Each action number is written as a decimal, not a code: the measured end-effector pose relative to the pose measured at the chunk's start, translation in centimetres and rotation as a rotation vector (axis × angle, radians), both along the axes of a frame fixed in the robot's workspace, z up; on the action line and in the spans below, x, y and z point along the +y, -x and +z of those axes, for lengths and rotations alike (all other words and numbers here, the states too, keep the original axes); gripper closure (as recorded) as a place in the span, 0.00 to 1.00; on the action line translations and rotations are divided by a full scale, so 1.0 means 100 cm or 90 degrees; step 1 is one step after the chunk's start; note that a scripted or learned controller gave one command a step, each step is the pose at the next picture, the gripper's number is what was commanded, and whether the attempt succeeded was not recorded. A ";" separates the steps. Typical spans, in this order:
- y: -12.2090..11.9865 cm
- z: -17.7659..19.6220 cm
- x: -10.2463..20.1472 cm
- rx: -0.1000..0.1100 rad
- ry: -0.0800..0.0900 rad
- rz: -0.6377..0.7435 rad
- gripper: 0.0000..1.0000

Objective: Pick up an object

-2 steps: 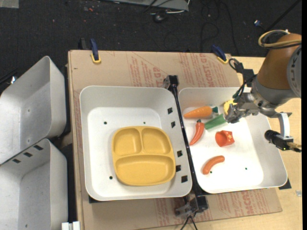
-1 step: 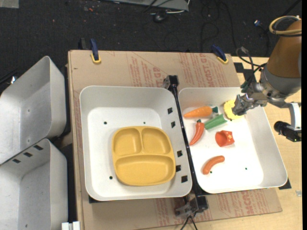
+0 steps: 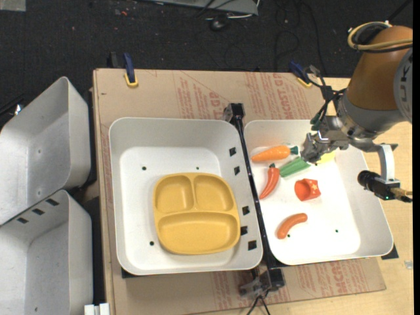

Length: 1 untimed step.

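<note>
Arm over the right bin, jaws low among toy food.
The left bin (image 3: 125,176) holds a yellow divided plate (image 3: 195,212); the gripper (image 3: 315,148) touches the green vegetable (image 3: 294,167), beside the carrot (image 3: 270,153); its opening cannot be told.

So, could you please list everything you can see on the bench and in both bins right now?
Left bin: one, white, left side of the bench.
Right bin: one, white, beside the left bin.
Divided plate: one, yellow, three compartments, in the left bin.
Carrot: one, orange, top of the right bin.
Chilli pepper: one, red, below the carrot.
Green vegetable: one, green, right of the chilli, at the gripper.
Red piece: one, red, middle of the right bin.
Sausage: one, orange-red, lower part of the right bin.
Clamps: two, blue and yellow, bench's far edge.
Gripper: one, grey, over the right bin's upper part.
</note>
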<state>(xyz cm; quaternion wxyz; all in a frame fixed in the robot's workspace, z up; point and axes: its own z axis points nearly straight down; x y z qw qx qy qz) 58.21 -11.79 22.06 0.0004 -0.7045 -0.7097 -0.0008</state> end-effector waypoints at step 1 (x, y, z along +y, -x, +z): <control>0.015 -0.008 0.048 0.002 0.001 -0.001 1.00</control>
